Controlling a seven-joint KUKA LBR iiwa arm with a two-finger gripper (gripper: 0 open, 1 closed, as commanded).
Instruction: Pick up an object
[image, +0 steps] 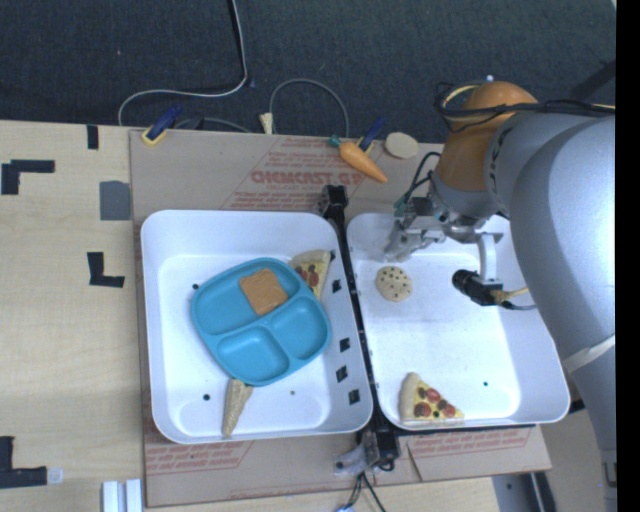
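Pick, not yet made: gripper (405, 237) low in the right bin (520, 345), its opening impossible to judge and nothing seen in it; cookie (394, 283) just below it, pizza slice (428, 399) well below, both untouched.

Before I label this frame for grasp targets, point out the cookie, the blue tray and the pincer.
cookie (394, 283), camera view, middle of its top face.
blue tray (287, 337), camera view, bare lower-right compartment.
pincer (403, 242), camera view, midway between its fingertips.
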